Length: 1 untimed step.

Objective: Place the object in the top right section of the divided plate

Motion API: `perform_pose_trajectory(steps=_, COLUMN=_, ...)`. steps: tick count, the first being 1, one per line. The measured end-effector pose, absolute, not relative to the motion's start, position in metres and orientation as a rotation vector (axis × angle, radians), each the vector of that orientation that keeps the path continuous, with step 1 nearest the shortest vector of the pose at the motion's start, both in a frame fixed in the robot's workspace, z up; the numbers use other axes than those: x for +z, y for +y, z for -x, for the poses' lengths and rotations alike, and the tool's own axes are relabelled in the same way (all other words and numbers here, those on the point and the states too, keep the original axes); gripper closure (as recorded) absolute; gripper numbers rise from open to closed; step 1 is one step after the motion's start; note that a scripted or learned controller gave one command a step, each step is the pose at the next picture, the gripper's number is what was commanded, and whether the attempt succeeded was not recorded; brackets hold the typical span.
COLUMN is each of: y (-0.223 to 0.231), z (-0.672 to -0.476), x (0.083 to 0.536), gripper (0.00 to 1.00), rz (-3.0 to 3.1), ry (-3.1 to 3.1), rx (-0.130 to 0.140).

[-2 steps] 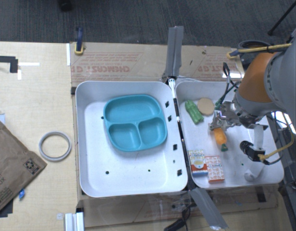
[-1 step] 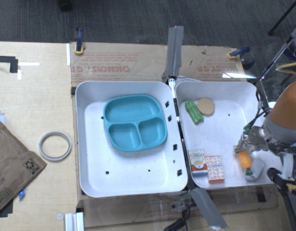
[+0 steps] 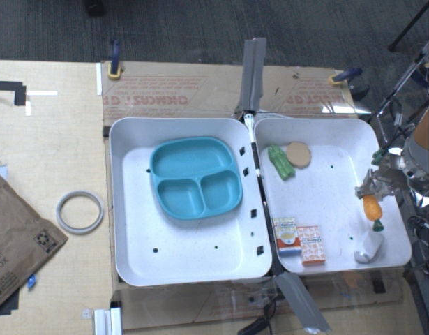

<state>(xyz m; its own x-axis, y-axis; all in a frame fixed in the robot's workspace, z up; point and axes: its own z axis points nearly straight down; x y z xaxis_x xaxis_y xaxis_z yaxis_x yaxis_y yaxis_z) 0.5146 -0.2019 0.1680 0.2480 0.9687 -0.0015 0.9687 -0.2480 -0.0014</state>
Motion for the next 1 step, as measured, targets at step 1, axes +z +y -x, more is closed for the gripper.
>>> perform_pose_trajectory(steps=1, y=-0.2058, z=-0.5297, x=0.2287, gripper=1.0, rz=2.205, ry=-2.239, rx=0.003)
